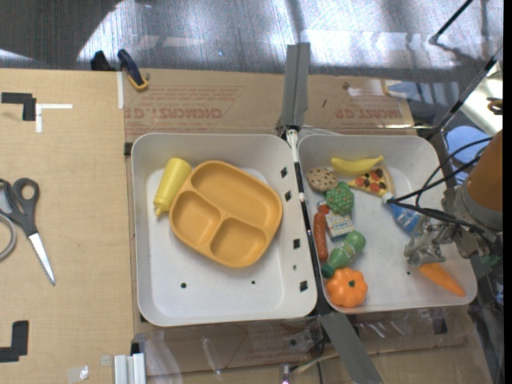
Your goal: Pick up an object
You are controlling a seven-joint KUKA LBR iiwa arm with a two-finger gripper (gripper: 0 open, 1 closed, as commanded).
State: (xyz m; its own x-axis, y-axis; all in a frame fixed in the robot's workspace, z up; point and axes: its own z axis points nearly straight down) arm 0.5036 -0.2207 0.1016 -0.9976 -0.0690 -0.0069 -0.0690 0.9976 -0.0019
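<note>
Toy foods fill the right bin (416,146): one banana (356,164), one pizza slice (370,182), one cookie (321,178), one broccoli (340,198), one sausage (321,234), one green pepper (346,251), one pumpkin (347,287), one carrot (442,278) and one blue piece (406,217). The jaws (422,251) hang just above the carrot's left end; whether they are wide or narrow, I cannot tell. The left bin (152,286) holds one orange divided plate (222,212) and one yellow bottle (170,184). One pair of scissors (28,222) lies on the surface.
</note>
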